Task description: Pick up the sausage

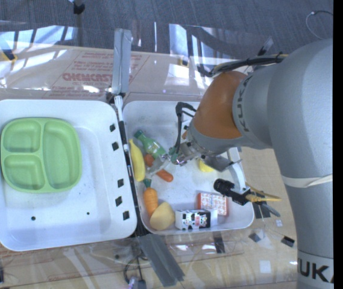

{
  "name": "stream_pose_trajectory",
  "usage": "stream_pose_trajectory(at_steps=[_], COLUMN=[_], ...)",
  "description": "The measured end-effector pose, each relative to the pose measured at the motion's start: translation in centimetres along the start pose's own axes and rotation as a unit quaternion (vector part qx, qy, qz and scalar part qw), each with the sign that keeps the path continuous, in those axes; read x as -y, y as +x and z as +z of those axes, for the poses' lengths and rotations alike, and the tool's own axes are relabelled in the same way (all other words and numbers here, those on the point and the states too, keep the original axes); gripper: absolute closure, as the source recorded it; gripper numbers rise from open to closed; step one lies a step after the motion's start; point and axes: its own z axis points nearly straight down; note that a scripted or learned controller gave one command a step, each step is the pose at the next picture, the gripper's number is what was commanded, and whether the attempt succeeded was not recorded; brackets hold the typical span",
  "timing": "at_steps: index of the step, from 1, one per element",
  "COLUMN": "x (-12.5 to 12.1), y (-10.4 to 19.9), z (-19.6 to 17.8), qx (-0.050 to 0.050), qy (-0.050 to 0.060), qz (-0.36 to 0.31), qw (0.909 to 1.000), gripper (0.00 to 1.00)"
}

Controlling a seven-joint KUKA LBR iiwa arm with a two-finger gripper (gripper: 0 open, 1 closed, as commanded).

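- We see the jaws low in the right bin, under the orange band of the grey arm. They are small, metallic and partly covered by the wrist, so we cannot tell if they are spread or pressed together. We see nothing held between them.
- The sausage lies on the white floor of the right bin, just below and a little left of the jaws. It looks apart from them, but the gap is too small to be sure. It is a short, smooth, orange-red piece with rounded ends. Its long axis goes from upper left to lower right, only a little tilted from the horizontal of the view.
- Just left of the jaws is a green bottle that looks like shiny plastic. It lies slanted.
- Near the left wall of this bin lies a yellow banana, long and curved. Below it lies a carrot, and beside that a pale yellow rounded fruit.
- At the front wall we see a small black and white carton and a red packet.
- The left bin carries a light green plate with three compartments. It is smooth and has rounded corners.
- Both bins stand side by side on the tabletop.
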Motion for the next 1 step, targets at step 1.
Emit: stream_pose_trajectory(at_steps=[1], x=[-0.01], y=[4.07], z=[-10.03], qx=[0.001], qy=[0.000], qz=[0.098], qw=[0.9952], gripper=[0.00])
